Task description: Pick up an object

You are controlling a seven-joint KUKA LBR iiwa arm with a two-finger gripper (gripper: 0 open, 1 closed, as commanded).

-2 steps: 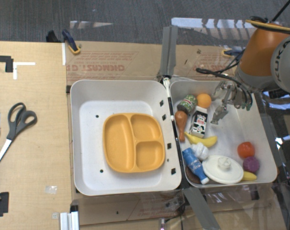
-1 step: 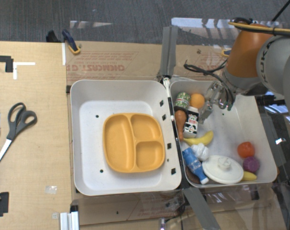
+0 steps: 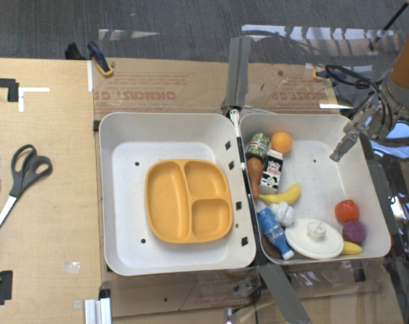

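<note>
The right bin [image 3: 319, 174] holds several small items. An orange ball [image 3: 281, 141], a green can [image 3: 258, 144], a black-and-white carton [image 3: 273, 171] and a brown cone [image 3: 254, 173] crowd its left side. Below them lie a yellow banana [image 3: 283, 195], a blue bottle [image 3: 270, 225] and a white round lid [image 3: 314, 239]. A red tomato [image 3: 347, 210] and a purple plum [image 3: 353, 231] sit at the lower right. My gripper [image 3: 342, 149] hangs over the bin's upper right part, apart from all of these, with nothing seen in it.
The left bin [image 3: 123, 181] carries a yellow divided plate [image 3: 189, 200]. Scissors [image 3: 21, 175] lie on the bench at far left. A metal divider [image 3: 238, 79] and cables [image 3: 346, 76] stand behind the bins.
</note>
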